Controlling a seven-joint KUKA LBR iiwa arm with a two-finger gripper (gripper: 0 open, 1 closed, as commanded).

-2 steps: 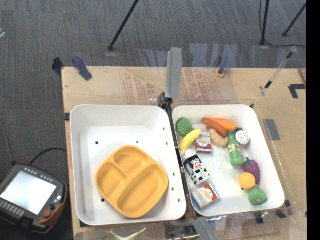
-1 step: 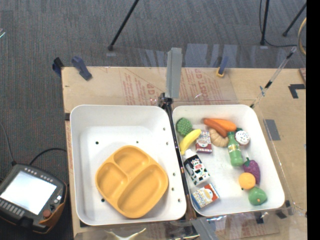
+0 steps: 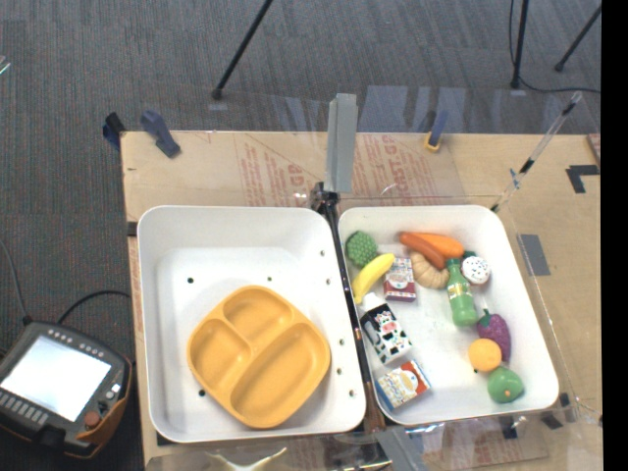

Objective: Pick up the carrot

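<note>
Camera view had the carrot (image 3: pixel 432 244) in the right bin (image 3: pixel 442 346), upper right of centre in frame, lying flat near the bin's top wall w/ its narrow end to the left. A tan bread pc (image 3: pixel 429 272) sat just below it, a banana (image 3: pixel 372 275) further left, a green bottle (image 3: pixel 460 300) lower right. Left bin (image 3: pixel 196 253) held a yellow divided plate (image 3: pixel 260 356)

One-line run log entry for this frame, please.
target: orange toy carrot lying at back of right white bin | touching: beige croissant | left white bin: yellow divided plate | status: carrot not yet picked
</note>
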